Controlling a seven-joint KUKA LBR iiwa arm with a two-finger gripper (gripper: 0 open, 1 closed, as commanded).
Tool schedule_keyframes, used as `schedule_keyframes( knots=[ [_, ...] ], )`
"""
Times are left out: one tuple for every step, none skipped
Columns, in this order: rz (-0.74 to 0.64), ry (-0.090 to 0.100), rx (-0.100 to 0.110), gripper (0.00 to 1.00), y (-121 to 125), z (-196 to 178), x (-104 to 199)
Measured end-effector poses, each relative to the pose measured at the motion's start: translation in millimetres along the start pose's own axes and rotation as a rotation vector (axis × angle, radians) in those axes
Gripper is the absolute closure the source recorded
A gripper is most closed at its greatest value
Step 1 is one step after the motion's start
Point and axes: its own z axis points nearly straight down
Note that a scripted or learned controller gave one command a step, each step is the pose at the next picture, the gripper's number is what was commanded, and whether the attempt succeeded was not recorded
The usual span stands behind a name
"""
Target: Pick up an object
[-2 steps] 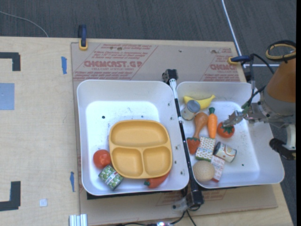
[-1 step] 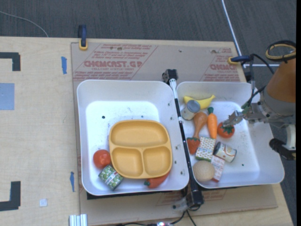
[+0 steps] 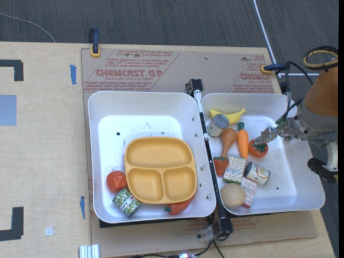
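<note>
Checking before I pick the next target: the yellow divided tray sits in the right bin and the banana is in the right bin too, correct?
Not quite. The camera view shows the yellow divided tray in the left bin, between a tomato and the bin divider. The banana is indeed in the right bin, near its top edge.

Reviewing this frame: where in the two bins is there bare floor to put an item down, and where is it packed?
Left bin: a bare strip behind the yellow tray. Right bin: bare floor along its right side, below the end effector and tomato. Crowded: the right bin's left half, from banana and carrot down to the round bun.
</note>
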Motion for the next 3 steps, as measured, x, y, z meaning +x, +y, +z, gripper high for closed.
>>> schedule_keyframes(
  knots=[
    [0.001, 0.000, 0.001, 0.00, -0.2, 0.0, -0.4],
    [-0.001, 0.001, 0.000, 0.00, -2.5, -0.1, 2.3],
    [-0.002, 0.004, 0.002, 0.00, -2.6, 0.1, 3.6]
  ],
)
